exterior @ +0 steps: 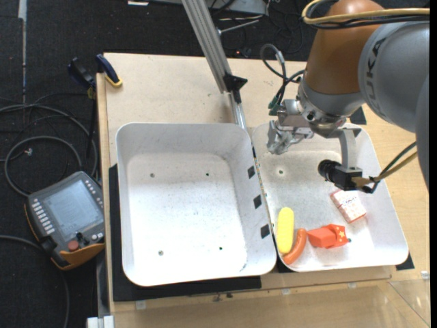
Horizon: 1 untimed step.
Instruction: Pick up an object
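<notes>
In the right bin [382, 241], near its front edge, a yellow banana [285, 228] lies with its long axis running front to back, one tip toward the camera and the other toward the bin's middle. Just beside it, touching its near end, an orange carrot-like piece [295, 247] slants from front left to back right. Next to that sits a red-orange block [326, 236] with its long side across the bin, and farther right a small pink and white box [349, 206] rests tilted; its printing is too small to read. The end effector [278, 142] hangs over the back left part of the right bin, well apart from these things, with nothing visible between its fingers; whether they are apart or together cannot be told. On the grey arm [399, 60] part of the lettering "KUKA" shows. The left bin [130, 183] lies alongside on the table [157, 87].
</notes>
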Tool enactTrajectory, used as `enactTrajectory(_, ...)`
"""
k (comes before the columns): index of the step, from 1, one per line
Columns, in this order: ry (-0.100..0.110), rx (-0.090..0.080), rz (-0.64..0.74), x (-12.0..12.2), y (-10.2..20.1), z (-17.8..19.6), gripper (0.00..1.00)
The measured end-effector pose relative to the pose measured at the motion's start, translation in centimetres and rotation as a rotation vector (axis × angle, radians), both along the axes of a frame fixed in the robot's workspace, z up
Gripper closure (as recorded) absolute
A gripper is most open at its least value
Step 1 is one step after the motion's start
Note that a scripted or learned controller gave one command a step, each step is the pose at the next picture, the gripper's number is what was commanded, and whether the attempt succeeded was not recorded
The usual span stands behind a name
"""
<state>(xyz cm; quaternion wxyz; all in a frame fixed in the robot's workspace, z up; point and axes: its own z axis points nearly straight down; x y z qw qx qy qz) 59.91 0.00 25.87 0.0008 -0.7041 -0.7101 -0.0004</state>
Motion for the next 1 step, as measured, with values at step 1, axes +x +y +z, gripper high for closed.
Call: enactTrajectory(1,-0.001,0.0,0.0,-0.07,5.02,0.24,1.0)
